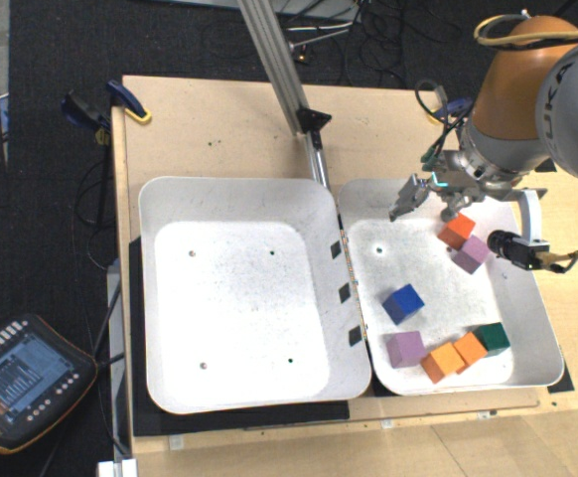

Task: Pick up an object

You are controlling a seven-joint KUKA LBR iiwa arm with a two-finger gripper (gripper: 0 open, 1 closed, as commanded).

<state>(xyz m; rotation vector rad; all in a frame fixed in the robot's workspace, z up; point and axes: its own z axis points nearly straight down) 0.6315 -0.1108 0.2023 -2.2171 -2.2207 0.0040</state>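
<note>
While the arm [537, 78] hangs over the worktop's [219, 137] far right corner, you have two white bins to watch: the left bin [234, 286] bare of blocks, the right bin [368, 266] carrying all of them. Your end effector [430, 199] hovers at the right bin's far edge with its fingers spread and nothing between them. Just beside it, toward the right edge, lie an orange block [457, 232] and a light purple block [471, 253], touching each other. A blue block [403, 303] sits alone mid-bin; along the near edge a purple block [404, 348], an orange pair [450, 357] and a green block [492, 339] crowd together. If you descend on the touching pair, I'd expect a finger to land on the neighbour and nudge both away. Close to the wall, a finger may strike the rim.
</note>
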